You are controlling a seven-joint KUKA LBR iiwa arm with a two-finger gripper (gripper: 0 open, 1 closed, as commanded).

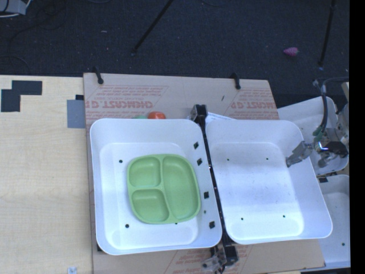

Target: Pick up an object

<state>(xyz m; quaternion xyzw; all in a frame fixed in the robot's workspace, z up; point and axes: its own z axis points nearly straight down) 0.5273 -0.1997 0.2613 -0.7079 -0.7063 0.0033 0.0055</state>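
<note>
We see a matt, smooth plastic green tray [163,188] in the glossy white plastic left bin [108,136]. The right bin [259,131] looks scuffed grey. Beneath lies printed cardboard [171,96] (dull brown), beside pale wood-grain bench [40,170].

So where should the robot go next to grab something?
Probably leftward, across to the left bin: the green divided plate lies there, while the gripper sits at the right bin's right rim, far from it.
</note>
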